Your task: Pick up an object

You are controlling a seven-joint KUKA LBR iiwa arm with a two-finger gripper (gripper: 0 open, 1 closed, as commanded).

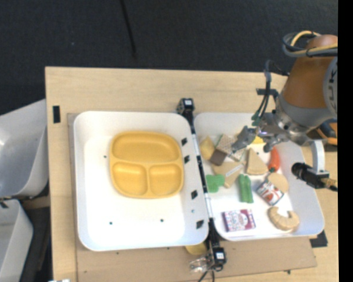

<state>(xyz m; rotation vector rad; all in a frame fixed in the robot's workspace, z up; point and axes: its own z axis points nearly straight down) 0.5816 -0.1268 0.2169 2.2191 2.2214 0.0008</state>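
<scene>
The gripper hangs over the right bin's cluttered far side, above a brown block; whether its fingers are spread, I cannot tell.

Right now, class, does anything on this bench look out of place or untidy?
Mildly. The yellow tray sits flat and square in the left bin, but the right bin holds a loose jumble of small items, some overlapping. Nothing looks spilled or broken.

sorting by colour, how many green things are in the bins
2, both in the right bin: a green block near the divider, and a green bar just right of it, standing on end in the view. More could be hidden under the pile or the arm.
</scene>
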